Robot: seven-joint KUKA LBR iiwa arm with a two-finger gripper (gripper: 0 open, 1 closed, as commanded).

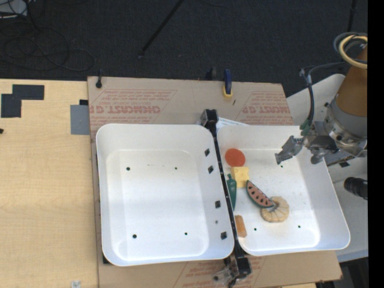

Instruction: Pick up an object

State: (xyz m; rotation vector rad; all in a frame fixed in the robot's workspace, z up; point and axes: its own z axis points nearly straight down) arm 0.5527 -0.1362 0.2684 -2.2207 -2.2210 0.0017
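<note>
At the near edge, the black clamp joining the two bins was seen, partly cut off by the cardboard sheet under them. In the right bin, an orange stick-shaped piece was laid against the dividing wall, its long axis running near to far. Just beyond it, a round tan cookie-like piece was seen touching the watermelon slice, whose long axis ran diagonally from near right to far left. A green piece was tucked against the wall, its shape hard to make out, with a yellow block beside it and an orange-red disc farther back. The left bin was set alongside on the table. Above the right bin's far right part, the gripper was held apart from every object, nothing was seen in the jaws, and how far they were spread could not be told.
</note>
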